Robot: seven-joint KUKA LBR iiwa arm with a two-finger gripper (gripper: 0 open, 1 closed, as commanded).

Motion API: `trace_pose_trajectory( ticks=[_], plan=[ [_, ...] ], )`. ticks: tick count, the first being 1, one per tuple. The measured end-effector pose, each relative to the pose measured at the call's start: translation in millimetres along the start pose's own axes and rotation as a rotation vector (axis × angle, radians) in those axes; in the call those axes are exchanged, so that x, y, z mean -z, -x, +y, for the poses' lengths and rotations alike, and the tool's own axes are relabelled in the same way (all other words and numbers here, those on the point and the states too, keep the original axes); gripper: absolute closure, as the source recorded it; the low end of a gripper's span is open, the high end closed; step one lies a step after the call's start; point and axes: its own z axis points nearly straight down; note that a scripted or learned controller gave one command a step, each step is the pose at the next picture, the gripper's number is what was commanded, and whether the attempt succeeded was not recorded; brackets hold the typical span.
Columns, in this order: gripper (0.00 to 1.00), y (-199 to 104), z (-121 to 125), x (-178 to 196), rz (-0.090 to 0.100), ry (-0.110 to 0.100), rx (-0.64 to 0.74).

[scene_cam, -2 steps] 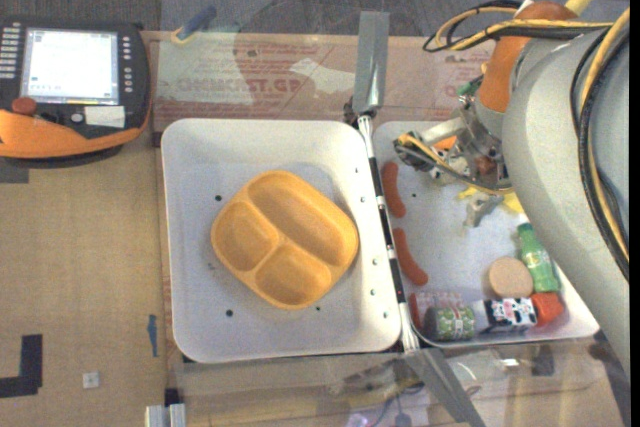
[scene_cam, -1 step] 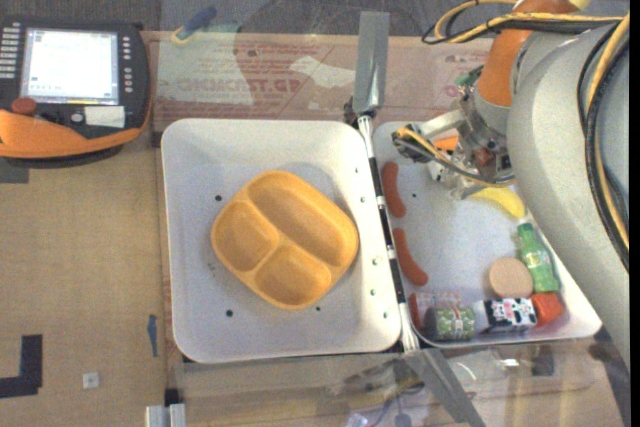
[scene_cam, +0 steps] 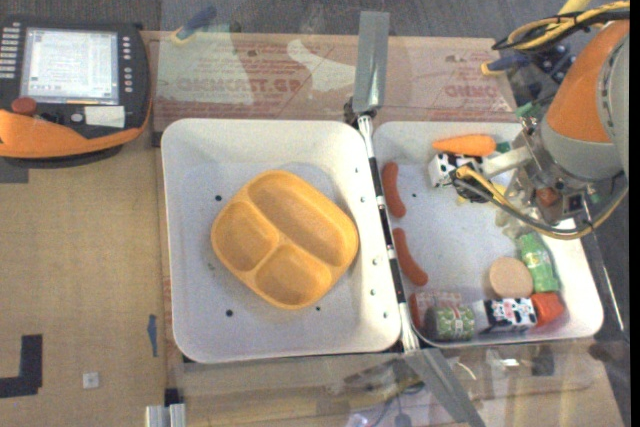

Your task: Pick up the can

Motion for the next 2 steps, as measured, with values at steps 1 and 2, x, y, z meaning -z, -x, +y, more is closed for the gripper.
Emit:
trace_pose_trajectory(
  ticks=[1, 2],
  plan=[
    [1.0, -80.0, 51.5, -10.4, 0.001, 0.002, 0.005],
    [1.0, -31.2, 18.8, -95.1, 0.007, 0.002, 0.004]
  ],
)
